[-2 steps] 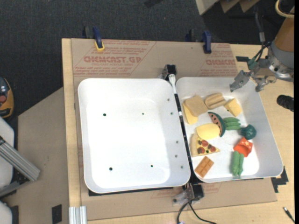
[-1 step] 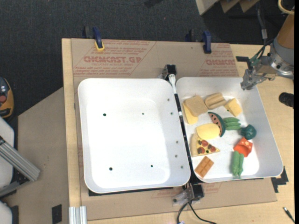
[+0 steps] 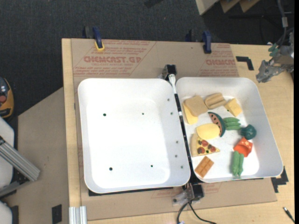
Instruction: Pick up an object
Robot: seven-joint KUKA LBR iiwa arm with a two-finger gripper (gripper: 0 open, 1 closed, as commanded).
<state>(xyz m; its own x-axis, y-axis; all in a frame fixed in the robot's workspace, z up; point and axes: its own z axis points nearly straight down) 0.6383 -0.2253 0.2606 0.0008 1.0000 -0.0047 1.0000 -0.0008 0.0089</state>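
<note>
Your pickable toy food lies clustered in the right bin (image 3: 264,125): a watermelon slice (image 3: 216,122) at the centre, a pizza wedge (image 3: 204,146) toward the near edge, green beans (image 3: 237,163) at the near right. Left bin (image 3: 93,125): bare floor. The gripper (image 3: 271,66) sits beyond the far right corner; you cannot tell its finger spread.

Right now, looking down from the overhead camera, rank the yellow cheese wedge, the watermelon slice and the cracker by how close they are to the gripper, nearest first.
From the gripper, beyond the right bin's far right corner:
1. yellow cheese wedge, far right part of the bin.
2. watermelon slice, middle of the bin.
3. cracker, near left corner of the bin.
</note>
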